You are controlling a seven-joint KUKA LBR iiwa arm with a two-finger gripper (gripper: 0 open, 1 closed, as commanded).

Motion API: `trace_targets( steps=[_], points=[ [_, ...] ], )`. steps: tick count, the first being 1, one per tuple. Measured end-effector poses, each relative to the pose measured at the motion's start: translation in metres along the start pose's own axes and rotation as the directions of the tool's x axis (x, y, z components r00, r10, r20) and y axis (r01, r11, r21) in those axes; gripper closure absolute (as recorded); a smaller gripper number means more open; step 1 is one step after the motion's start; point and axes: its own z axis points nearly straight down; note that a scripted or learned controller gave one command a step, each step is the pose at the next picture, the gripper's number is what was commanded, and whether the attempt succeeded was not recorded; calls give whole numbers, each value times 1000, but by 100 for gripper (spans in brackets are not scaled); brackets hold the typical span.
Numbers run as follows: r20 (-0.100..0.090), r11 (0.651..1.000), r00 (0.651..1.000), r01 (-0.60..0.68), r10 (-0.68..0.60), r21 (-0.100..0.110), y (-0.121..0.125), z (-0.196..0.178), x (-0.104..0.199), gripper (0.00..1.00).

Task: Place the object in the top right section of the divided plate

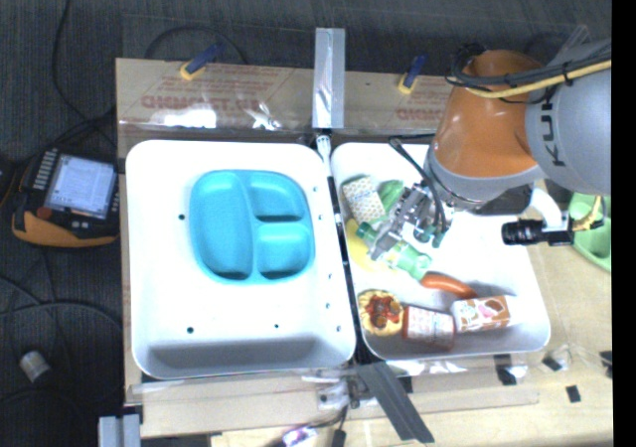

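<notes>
Two bins (149,266) before me: my gripper (402,226) hangs over a green bottle (407,256) near the right bin's left edge; I cannot tell its grip. Blue divided plate (253,222) sits left.

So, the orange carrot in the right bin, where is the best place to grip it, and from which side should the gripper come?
Probably from straight above, at the middle of the carrot. It lies flat and slanted in the right bin, with bare floor along both long sides, so the fingers could close across its narrow width. Its left end lies close to the green bottle, so avoid that end. The gripper is over the bottle now.
</notes>
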Motion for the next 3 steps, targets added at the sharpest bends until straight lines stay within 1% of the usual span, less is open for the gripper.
trace_targets(
  steps=[1,2,3],
  points=[
    [0,999,999,39,-39,2,26,-13,78,100],
    [-1,993,993,119,-119,4,71,1,113,100],
    [2,973,973,231,-231,4,110,-39,55,100]
  ],
)
